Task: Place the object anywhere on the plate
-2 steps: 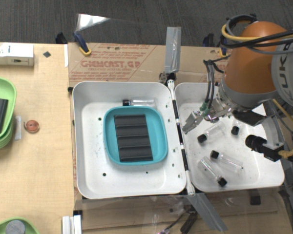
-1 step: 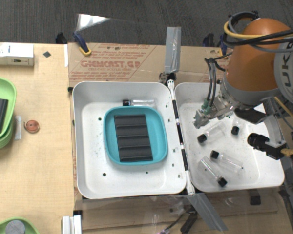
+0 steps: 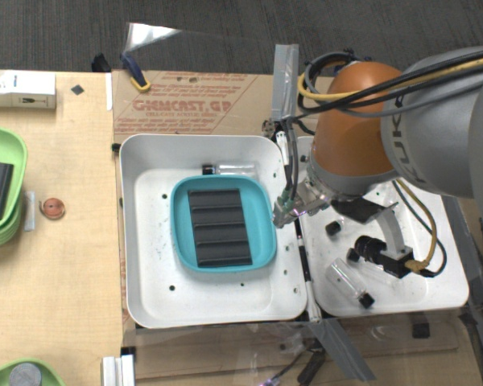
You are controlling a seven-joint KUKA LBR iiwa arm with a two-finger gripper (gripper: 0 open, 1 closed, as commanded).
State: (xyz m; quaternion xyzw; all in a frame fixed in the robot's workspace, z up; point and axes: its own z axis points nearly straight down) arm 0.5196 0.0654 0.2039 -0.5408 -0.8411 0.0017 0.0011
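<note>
The left bin [image 3: 145,284] held a teal plate [image 3: 179,233] at its middle, with a black ribbed block [image 3: 220,227] lying flat on it, inside the rim. A clear capped tube [image 3: 229,169] lay just behind the plate, near the far wall. The gripper [image 3: 288,209] hung over the plate's right rim, at the divide between the bins; how far open it was, or whether it held anything, could not be told. The right bin [image 3: 444,284] held a second clear tube [image 3: 350,284] and a small black piece [image 3: 332,228].

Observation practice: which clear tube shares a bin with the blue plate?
The tube along the plate's far edge; the other tube lies in the neighbouring bin.
</note>
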